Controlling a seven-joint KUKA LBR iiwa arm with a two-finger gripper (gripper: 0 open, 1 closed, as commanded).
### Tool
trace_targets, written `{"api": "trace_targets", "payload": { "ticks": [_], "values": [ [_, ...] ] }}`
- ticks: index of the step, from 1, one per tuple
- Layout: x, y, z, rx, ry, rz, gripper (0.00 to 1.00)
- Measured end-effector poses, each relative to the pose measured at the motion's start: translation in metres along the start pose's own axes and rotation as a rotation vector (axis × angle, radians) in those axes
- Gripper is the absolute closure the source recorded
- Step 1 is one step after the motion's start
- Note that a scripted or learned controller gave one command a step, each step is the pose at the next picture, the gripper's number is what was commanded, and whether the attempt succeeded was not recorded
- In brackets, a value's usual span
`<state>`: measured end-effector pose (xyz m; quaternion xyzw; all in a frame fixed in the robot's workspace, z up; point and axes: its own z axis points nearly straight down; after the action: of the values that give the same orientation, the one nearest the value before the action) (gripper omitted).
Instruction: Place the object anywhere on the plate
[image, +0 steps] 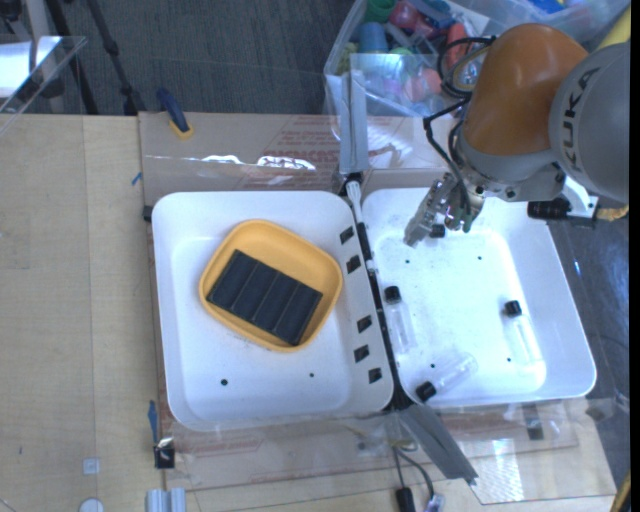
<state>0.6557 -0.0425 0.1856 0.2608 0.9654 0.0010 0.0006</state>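
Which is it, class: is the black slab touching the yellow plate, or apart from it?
Touching. The camera view shows the black slab lying flat inside the yellow plate, rim all around it.

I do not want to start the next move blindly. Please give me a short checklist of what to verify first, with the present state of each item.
1. Plate is in the left bin, flat and unobstructed: ok.
2. Object is already on the plate: ok, a dark ridged block lies in its middle, fully inside the rim.
3. Gripper has left the plate: ok, it hangs over the right bin, near that bin's upper left corner.
4. Nothing is carried by the gripper: cannot tell, its tip is too small and blurred.
5. Block is apart from the divider between the bins: ok.
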Motion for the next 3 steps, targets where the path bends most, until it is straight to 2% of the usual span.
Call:
{"api": "trace_targets", "payload": {
  "ticks": [1,2,3],
  "values": [
    [0.013,0.028,0.000,-0.001,-0.003,-0.095,1.00],
    [0.011,0.027,0.000,-0.001,-0.004,-0.308,1.00],
    [0.022,0.046,0.000,-0.002,-0.004,-0.549,1.00]
  ]
}}
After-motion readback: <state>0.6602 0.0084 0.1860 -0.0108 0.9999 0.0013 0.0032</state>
